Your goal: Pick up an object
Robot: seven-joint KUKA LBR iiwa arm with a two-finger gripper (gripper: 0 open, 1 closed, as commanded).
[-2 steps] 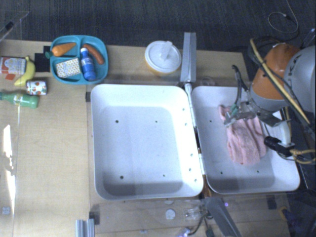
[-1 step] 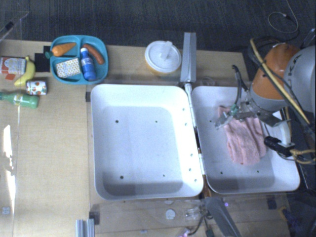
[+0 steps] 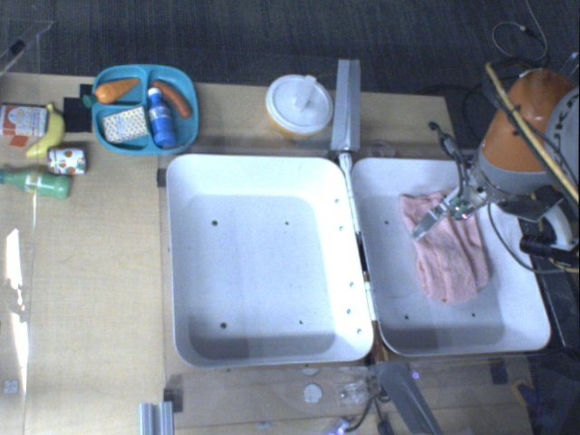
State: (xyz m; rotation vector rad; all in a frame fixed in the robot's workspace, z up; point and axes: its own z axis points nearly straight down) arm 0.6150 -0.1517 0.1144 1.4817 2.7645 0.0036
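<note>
Pincer (image 3: 433,222) low over pink cloth (image 3: 446,256) in right bin (image 3: 517,329), prob. for grab; finger spread/hold can't be told.

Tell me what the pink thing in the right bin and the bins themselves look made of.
Pink cloth: soft fabric, probably towel or terry. It lies rumpled with folds and a matte, slightly fuzzy surface.
Right bin and left bin: likely moulded plastic, white, smooth with a faint sheen. Rounded corners, raised rims and small dark dots on the floors suggest this; painted metal can't be ruled out.
</note>
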